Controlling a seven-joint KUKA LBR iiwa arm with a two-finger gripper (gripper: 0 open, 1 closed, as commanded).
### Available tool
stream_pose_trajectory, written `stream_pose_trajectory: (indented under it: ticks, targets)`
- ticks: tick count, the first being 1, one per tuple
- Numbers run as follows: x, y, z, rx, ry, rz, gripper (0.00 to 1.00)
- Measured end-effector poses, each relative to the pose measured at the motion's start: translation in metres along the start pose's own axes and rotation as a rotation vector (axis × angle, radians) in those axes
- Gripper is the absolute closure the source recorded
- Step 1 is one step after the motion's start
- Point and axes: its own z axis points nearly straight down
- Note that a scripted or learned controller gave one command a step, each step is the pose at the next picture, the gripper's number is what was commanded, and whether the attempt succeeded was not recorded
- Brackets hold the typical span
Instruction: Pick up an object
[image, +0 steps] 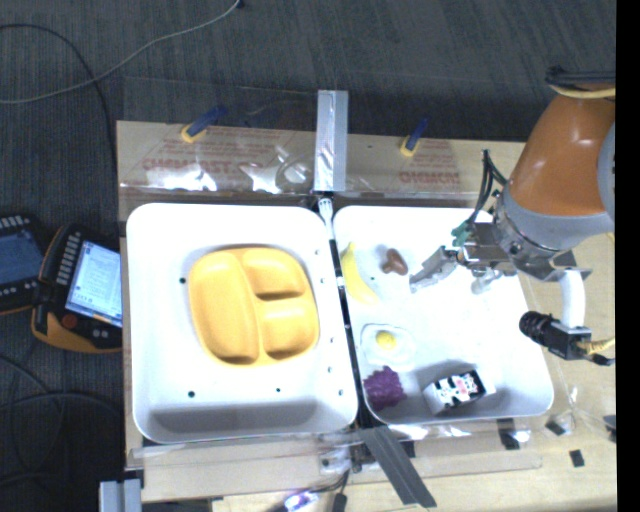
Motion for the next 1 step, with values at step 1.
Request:
stream_pose_trajectory:
  ticks: [1]
  targets:
    - [-0.0066, -0.0294, 0.0484, 0.0, 0.001, 0.132, 0.0]
